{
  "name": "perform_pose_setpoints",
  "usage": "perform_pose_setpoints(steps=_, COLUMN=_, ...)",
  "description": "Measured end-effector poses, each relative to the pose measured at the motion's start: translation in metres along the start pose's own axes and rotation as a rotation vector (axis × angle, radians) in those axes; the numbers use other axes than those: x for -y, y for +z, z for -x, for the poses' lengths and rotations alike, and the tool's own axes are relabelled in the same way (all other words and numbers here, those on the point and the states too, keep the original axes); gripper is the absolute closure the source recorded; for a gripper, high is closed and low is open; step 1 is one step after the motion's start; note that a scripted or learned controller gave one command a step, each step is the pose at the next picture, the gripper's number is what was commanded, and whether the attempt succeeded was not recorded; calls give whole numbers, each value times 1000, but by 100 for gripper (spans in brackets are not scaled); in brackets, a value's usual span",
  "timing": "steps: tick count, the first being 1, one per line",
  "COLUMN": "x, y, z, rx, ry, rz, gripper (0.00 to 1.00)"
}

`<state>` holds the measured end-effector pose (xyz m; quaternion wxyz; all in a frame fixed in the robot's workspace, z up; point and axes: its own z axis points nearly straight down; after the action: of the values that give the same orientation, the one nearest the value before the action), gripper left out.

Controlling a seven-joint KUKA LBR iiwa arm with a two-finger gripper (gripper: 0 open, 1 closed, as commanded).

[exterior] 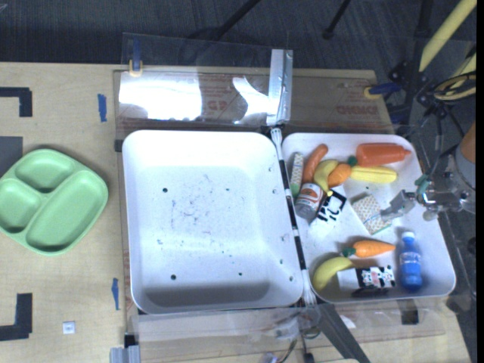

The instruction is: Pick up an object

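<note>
Nearest us, along the lower wall of the right-hand white plastic bin [446, 278], lie a curved yellow toy banana [327, 271], a small black-and-white carton [372, 277] and a blue plastic bottle [410, 261]; we judge them loosely dropped there as candidates for picking. Left of that bin sits the left-hand white bin [136, 203], and further left a green three-part plate [51, 200]. Inside the right bin's upper half, carrots, a can and a banana crowd together. The metal gripper [398, 203] hangs over a pale speckled block [368, 209]; whether it is parted or closed, we cannot tell.
</note>
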<state>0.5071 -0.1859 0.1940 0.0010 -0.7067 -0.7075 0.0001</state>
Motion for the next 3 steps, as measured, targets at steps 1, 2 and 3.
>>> perform_pose_setpoints(steps=1, x=2, y=8, z=12, rx=0, ry=-231, rz=0, gripper=0)
perform_pose_setpoints(steps=2, x=-126, y=17, z=-2, rx=3, ry=-326, rz=5, gripper=0)
perform_pose_setpoints(steps=3, x=-156, y=100, z=18, rx=-5, ry=-425, rz=-6, gripper=0)
